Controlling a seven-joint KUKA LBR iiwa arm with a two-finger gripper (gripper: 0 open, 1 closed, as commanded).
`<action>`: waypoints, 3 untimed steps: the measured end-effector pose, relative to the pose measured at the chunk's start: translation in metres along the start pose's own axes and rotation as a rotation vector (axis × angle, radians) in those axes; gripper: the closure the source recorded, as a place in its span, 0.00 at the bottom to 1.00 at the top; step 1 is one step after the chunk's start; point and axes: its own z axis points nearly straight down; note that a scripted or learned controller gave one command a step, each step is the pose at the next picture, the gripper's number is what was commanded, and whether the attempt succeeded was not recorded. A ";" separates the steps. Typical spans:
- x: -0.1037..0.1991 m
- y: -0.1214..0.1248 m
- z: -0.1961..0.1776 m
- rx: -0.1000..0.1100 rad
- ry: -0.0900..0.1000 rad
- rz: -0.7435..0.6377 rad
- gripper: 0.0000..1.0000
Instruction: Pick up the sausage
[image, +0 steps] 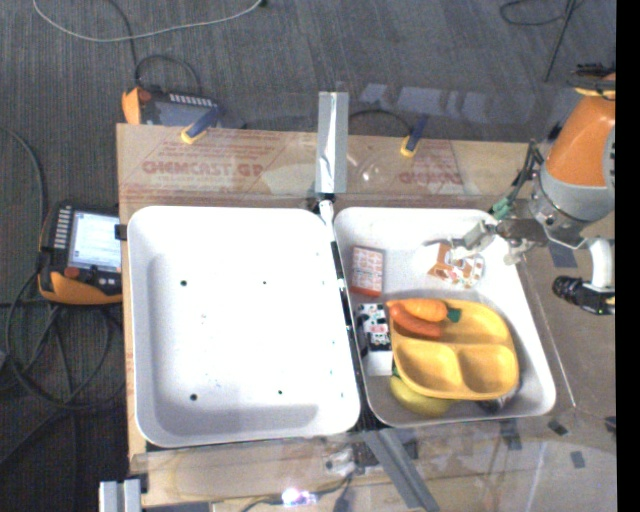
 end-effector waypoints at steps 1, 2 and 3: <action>0.042 -0.034 0.078 -0.001 0.000 -0.052 0.00; 0.110 -0.060 0.094 -0.022 -0.009 0.171 0.00; 0.065 -0.082 0.072 -0.007 -0.004 0.223 0.00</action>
